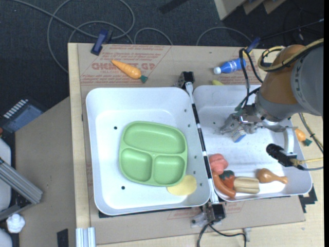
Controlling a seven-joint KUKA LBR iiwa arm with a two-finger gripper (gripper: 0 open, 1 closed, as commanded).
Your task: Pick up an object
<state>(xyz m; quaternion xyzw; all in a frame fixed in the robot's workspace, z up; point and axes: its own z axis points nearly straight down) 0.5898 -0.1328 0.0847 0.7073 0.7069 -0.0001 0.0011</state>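
My gripper hangs low over the upper middle of the right bin, its metal fingers spread open above the white floor with nothing between them. A small blue bit lies right by the lower fingertip; I cannot tell what it is. Toy foods lie along the bin's near edge, well below the gripper: a pink-red piece, a red and green pepper, a hot dog bun and a brown drumstick.
The left bin holds a green divided plate with a yellow piece at its lower right corner. On the bench behind lie a carrot, a blue bottle and a blue clip. A small orange piece sits right of the bin.
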